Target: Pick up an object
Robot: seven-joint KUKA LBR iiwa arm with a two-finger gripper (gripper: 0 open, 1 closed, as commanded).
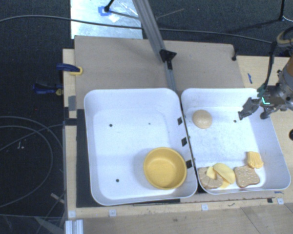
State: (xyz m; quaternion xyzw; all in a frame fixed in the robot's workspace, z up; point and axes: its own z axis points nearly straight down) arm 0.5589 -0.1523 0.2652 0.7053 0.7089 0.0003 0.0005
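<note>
no readable text, labels, brands, numbers or signs anywhere

Count of things in the two bins

There are two white bins: the left bin [102, 130] and the right bin [268, 145]. The left bin has one yellow bowl [164, 167]. In the right bin are one round beige piece [202, 119] far from the bowl, and, nearer to the bowl, a cluster of about five food pieces: two brown slices [246, 176], and yellow pieces [223, 172] beside them.
</note>
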